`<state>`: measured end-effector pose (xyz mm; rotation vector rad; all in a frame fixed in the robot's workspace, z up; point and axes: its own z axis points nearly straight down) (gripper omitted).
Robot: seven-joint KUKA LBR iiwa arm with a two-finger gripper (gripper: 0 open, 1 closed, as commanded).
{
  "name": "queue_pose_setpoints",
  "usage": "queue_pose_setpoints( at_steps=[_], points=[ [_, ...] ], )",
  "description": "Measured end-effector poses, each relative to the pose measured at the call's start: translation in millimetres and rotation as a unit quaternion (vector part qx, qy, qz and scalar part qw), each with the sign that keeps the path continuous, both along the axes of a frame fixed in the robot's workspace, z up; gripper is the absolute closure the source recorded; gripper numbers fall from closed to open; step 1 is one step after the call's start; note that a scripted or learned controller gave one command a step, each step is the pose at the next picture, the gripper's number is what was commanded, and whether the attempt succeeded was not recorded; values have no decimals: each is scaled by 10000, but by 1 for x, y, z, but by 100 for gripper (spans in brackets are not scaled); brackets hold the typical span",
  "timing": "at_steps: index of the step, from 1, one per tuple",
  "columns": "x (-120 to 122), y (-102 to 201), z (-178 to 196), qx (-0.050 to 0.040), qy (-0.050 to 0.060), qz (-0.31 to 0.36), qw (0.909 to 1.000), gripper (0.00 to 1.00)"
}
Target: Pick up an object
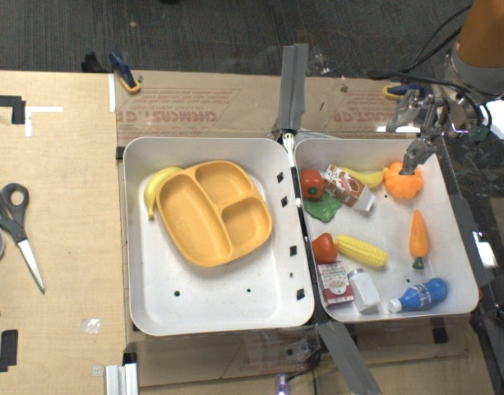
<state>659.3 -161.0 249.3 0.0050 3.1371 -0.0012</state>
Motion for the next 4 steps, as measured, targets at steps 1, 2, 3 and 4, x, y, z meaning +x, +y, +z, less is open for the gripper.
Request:
queue_pose_setpoints(
  at_steps=[1, 2, 3, 4],
  points=[
    [-35, -28, -136, 2, 3, -569, 9984, 0],
    [-98, -61, -157, 5, 8, -1174, 9931, 0],
    [-95, -60, -146, -4, -17, -1152, 9933, 100],
    [-114, -60, -156, -2, 2, 191, 9998, 100]
  ],
)
